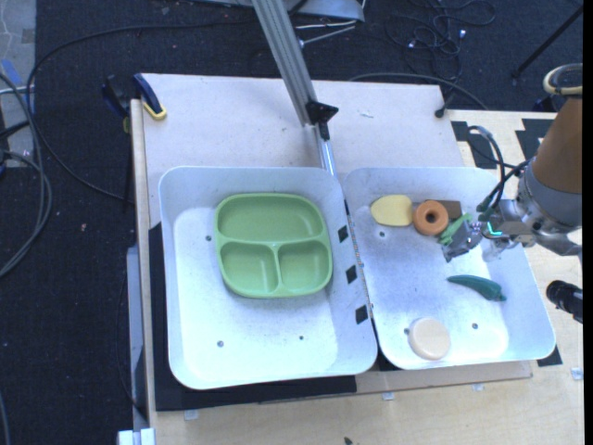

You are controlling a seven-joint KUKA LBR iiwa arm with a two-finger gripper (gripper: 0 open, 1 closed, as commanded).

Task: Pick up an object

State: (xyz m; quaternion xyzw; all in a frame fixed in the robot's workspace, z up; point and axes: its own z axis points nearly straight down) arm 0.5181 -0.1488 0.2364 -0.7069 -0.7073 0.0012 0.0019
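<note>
gripper low at the right bin's far edge, no catch visible

two white bins side by side on the bench. left bin (185, 341) carries a green divided plate (274, 245), three compartments, lying flat near the middle. right bin (519, 336) carries the loose pieces, likely scattered so a program can try for any one of them: a yellow piece (392, 210) and an orange ring (431, 218) near the top, the ring resting against a brown block (450, 209); a teal curved piece (478, 286) lower right; a pale round disc (430, 337) near the bottom rim.

the arm (556, 179) comes in from the right, orange band showing above the wrist. gripper (466, 237) sits low over the right bin, just beside the orange ring and above the teal piece. something green shows at its tip, but i cannot tell whether that is part of the tool or an object. finger spread too small and cluttered to read; cannot tell.

judgement: a grasp attempt in hand near the ring and brown block; nothing confirmed lifted.

writing: none legible on bins, plate or objects. small black tabs (350, 274) line the seam between bins, unmarked.
</note>
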